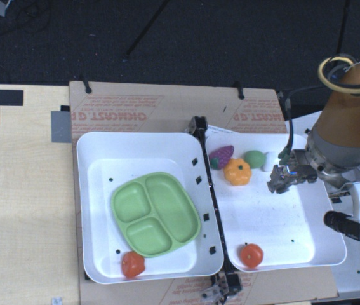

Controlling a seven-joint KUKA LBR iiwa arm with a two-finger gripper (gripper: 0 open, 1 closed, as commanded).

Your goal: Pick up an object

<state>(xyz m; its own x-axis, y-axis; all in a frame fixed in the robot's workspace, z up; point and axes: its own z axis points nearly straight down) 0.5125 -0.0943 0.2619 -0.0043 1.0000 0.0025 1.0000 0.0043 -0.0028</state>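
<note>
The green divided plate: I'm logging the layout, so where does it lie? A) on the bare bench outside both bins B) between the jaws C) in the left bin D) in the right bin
C: the green divided plate lies flat inside the left bin, with a red tomato by its near corner.

The pincer [280,184] hovers over the right bin [306,234], near the orange toy [237,171].
</note>
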